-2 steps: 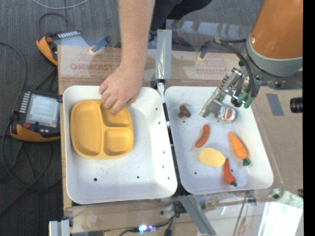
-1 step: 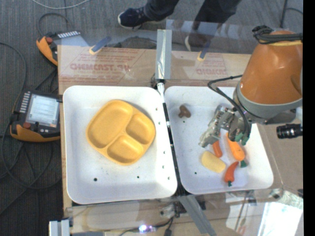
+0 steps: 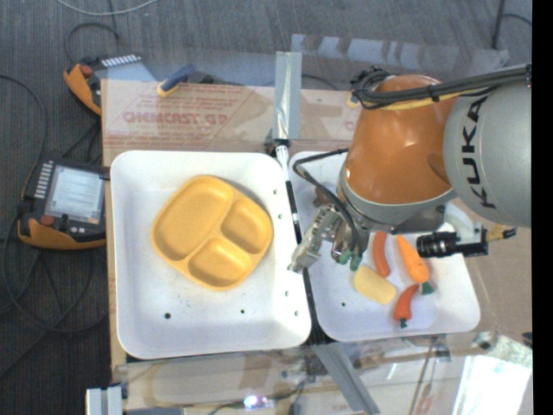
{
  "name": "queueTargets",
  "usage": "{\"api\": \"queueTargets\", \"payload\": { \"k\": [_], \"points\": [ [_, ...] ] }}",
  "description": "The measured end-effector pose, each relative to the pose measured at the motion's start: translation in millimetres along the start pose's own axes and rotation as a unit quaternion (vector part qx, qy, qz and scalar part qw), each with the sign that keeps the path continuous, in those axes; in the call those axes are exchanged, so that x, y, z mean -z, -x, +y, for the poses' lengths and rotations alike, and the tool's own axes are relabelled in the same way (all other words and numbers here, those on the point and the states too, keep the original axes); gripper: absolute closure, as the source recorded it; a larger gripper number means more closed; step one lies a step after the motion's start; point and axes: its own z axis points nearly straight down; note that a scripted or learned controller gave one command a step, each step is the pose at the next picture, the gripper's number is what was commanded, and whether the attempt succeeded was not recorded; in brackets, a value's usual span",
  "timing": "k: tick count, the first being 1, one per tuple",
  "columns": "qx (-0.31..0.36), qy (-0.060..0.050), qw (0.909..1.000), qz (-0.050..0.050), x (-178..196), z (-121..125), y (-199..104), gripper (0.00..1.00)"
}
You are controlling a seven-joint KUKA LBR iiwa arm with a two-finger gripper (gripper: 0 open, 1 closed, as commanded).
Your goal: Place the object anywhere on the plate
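Two white bins are sitting side by side on the bench. Toy food (image 3: 374, 284) is lying in the right bin (image 3: 449, 318), not yet on the plate (image 3: 212, 230). The gripper (image 3: 316, 243) is being held low over that bin's left edge, nothing visibly gripped; jaw state cannot be told.

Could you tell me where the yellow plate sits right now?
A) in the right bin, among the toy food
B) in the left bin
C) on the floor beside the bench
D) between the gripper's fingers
B: the plate lies flat in the left bin, while the toy food lies in the right bin near the gripper.
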Motion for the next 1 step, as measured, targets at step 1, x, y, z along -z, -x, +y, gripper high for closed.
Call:
{"api": "queueTargets", "payload": {
  "k": [1],
  "points": [
    [0.202,0.0,0.9794,0.001,-70.8,42.0,-20.8,1.0]
  ]
}}
